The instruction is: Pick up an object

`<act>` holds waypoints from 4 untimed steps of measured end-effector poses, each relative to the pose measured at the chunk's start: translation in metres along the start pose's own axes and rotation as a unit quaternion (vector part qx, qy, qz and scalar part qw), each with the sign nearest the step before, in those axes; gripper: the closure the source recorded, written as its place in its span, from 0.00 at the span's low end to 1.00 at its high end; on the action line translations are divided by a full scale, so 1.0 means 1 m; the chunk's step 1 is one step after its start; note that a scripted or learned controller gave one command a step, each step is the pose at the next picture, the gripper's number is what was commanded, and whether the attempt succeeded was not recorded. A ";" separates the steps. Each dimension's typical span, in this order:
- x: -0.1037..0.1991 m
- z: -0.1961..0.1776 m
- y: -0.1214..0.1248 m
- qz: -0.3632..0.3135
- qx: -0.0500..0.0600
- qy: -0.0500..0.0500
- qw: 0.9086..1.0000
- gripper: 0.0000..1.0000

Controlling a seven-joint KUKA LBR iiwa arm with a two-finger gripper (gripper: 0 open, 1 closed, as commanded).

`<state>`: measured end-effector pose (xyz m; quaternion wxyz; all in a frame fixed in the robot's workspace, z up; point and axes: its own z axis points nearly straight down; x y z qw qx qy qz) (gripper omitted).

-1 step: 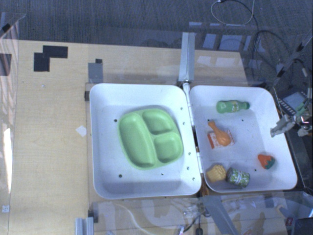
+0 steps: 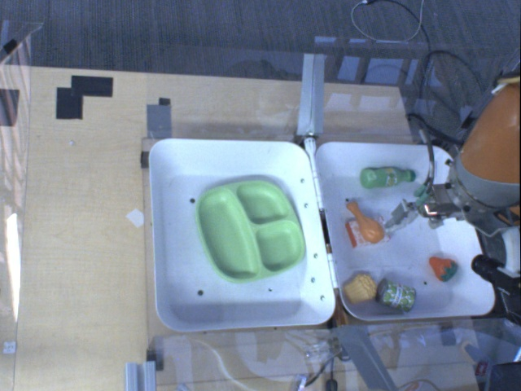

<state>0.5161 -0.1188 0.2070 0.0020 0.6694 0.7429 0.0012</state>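
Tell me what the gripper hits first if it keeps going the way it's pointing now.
Probably the orange toy in the right bin: the gripper points left and down toward it. Depth is unclear, so it could meet the bin floor first.

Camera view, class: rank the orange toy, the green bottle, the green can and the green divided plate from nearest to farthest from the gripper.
1. Orange toy, just left of the gripper, right bin.
2. Green bottle, toward the bin's far edge.
3. Green can, by the bin's near edge.
4. Green divided plate, left bin.

Robotics lab: bench, cables, white bins.
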 end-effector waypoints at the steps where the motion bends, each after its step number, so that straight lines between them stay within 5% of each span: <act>1: 0.030 0.060 0.021 -0.035 0.000 0.000 0.999 0.00; 2: 0.001 0.117 0.058 -0.092 -0.005 -0.001 0.996 0.00; 3: 0.001 0.106 0.060 -0.092 -0.008 -0.001 0.996 1.00; 4: 0.057 0.021 0.140 -0.052 -0.001 0.000 0.999 1.00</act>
